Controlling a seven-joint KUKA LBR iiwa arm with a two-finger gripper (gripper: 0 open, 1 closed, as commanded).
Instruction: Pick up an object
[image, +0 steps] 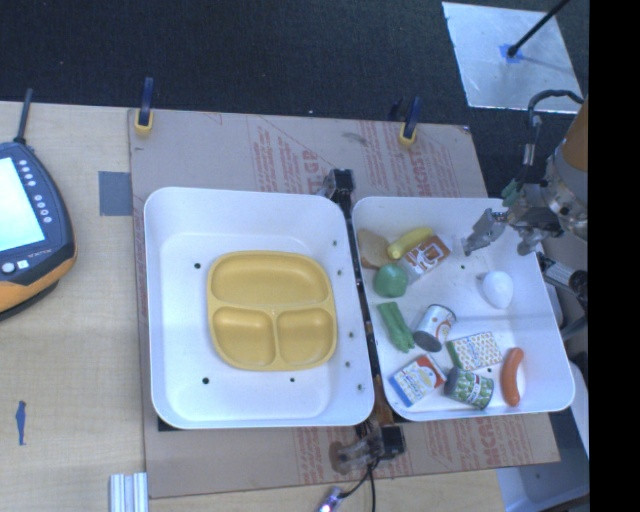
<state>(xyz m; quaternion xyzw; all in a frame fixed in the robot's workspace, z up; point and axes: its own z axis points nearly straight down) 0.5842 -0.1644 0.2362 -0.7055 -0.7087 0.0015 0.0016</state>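
Desk (80, 340) of pale wood carried a brown cardboard sheet (300, 150), clamped at its far edge, and on that sheet two shallow white bins stood side by side. The left bin (165, 300) held a yellow divided tray (271, 308) lying flat at its centre. The right bin (555, 340) held the loose objects, any of which would serve the task: a yellow banana (410, 240) and a small red-and-white carton (428, 256) near the far wall, a green round fruit (390, 280) just beside them, a green pod (394, 325), a tilted small can (433, 326), a patterned packet (474, 350), a milk carton (416, 380), a dark can (469, 388), an orange sausage (513, 376) and a white egg (496, 289). A teach pendant (25, 230) lay at the desk's left edge.

The arm (560, 195) reached in over the right bin's far right corner. Its hand (484, 232) hung above the bin, near the egg and the red-and-white carton but apart from both. Nothing was between its fingers; how wide they stood I could not tell, the hand being small and blurred.

The step in hand looked like the approach, before any grasp. The next move would likely call for centring over one object, perhaps the egg since it lay clear of its neighbours, then descending and closing.
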